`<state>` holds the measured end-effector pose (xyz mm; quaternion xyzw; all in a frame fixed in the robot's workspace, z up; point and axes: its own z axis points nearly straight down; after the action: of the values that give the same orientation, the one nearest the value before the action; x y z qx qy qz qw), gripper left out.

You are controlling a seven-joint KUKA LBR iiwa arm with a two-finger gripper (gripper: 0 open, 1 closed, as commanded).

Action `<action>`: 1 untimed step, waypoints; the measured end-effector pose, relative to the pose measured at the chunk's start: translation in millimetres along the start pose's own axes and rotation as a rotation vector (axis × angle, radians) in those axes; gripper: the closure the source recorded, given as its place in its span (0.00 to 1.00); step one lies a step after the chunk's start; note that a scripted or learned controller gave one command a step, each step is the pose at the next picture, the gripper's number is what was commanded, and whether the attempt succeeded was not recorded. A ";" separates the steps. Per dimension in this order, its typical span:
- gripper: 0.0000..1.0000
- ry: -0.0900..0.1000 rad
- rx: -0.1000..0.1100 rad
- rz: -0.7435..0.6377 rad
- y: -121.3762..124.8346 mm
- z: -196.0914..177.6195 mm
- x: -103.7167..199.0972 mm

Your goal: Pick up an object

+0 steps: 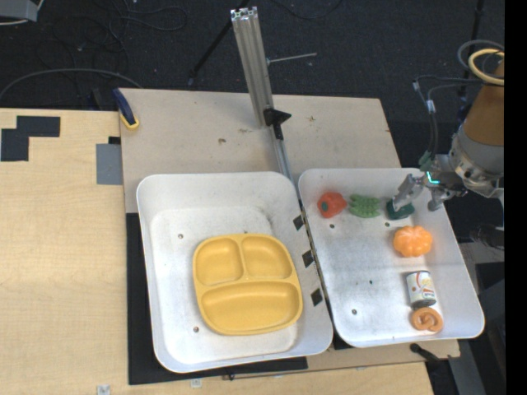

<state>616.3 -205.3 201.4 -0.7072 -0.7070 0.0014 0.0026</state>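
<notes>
The right bin [362, 303] holds several small items. A red, tomato-like piece [332, 204] and a green leafy piece [364, 206] lie near its far edge. A dark teal piece [401, 212] lies just right of them. An orange fruit [412, 241], a small can [421, 286] and a brown ring-shaped piece [426, 319] run down the right side. My gripper [418, 194] hovers over the bin's far right corner, just above the teal piece. Its fingers are open, with nothing between them.
The left bin [165, 220] carries a yellow divided plate [246, 284]. A metal post [254, 64] rises behind the two bins. The arm's orange band [486, 113] stands at the right edge, with cables beside it.
</notes>
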 end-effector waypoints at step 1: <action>0.00 -0.001 -0.003 0.000 0.9 -1.7 -0.2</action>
<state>617.1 -205.5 203.1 -0.7071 -0.7071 0.0005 0.0011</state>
